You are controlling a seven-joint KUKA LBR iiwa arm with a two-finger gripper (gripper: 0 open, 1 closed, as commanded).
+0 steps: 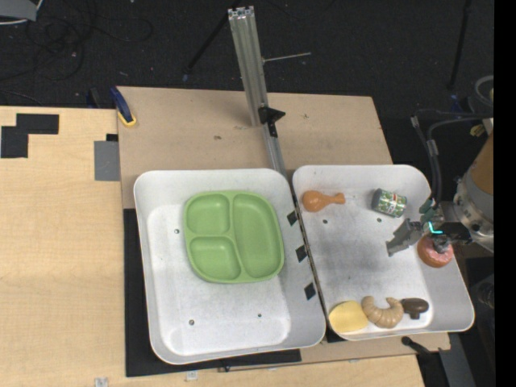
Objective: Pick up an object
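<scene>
The right bin (355, 216) holds several small items. An orange drumstick-shaped toy (321, 201) lies near its back left, and a green can (390, 202) lies on its side at the back. A red round object (436, 253) sits by the right wall. A yellow lump (348, 318), a tan curved piece (384, 311) and a dark brown piece (415, 305) line the front edge. My gripper (417, 239) hangs low over the right side of this bin, just left of the red object and in front of the can. Nothing can be seen held in it.
The left bin (161, 297) carries a green divided plate (234, 237). A metal post (251, 71) rises behind the bins. Black clips (301, 252) sit along the seam between the bins. The arm (484, 192) comes in over the right bin's right wall.
</scene>
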